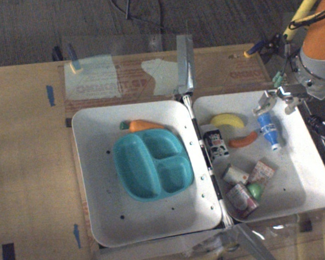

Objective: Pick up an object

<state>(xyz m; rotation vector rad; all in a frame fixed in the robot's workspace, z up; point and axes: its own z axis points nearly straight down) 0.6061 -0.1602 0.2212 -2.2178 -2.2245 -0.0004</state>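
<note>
My gripper (pixel 276 105) hangs over the far part of the right bin (pixel 312 165), and it is open with nothing between its fingers. A blue bottle (pixel 267 128) lies just in front of it, near one fingertip but not gripped. Further left in this bin are a yellow banana (pixel 227 120), a red-orange sausage-shaped piece (pixel 243 140) and a black-and-white box (pixel 215 144). Toward the near side lie two small cartons (pixel 261 172), a can (pixel 241 199) and a green ball (pixel 255 190).
The left bin (pixel 103 220) holds a teal divided plate (pixel 153 163) with an orange carrot (pixel 144 124) behind it. A metal divider rail (pixel 185 65) runs between the bins at the back. The arm's orange band (pixel 320 41) sits at the right edge.
</note>
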